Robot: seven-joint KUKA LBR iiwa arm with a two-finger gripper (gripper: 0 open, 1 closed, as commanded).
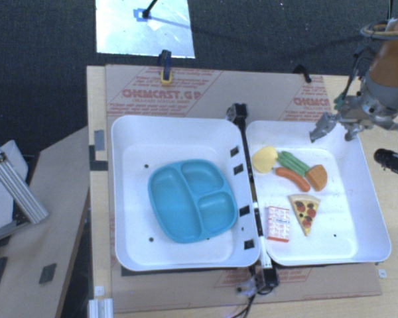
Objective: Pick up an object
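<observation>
Jaws (pixel 335 130): two grey fingers spread apart, nothing between them, hanging over the far edge of the right bin (pixel 365 197), near its far right corner. Above them, the grey wrist and orange band of the arm (pixel 388 68) enter from the right side of the tabletop (pixel 96 111).

Right bin contents, all clear of the jaws and lying toward the bin's left half: a yellow round piece (pixel 265 158) near the far left corner; just beside it a green bean-like piece (pixel 293 160), an orange-red sausage-like piece (pixel 292 179) and a brown-orange piece (pixel 316 176), grouped closely, contact between them not determinable. Nearer the front edge, a pizza slice (pixel 306 211) and, to its left, a small red-and-white packet (pixel 277 222) close to the bin's left wall.

Left bin (pixel 129 151): a blue divided tray (pixel 191 199) lies flat about its middle.

A printed cardboard sheet (pixel 166 88) lies under both bins; a yellow clamp (pixel 166 68) sits at its far edge.
</observation>
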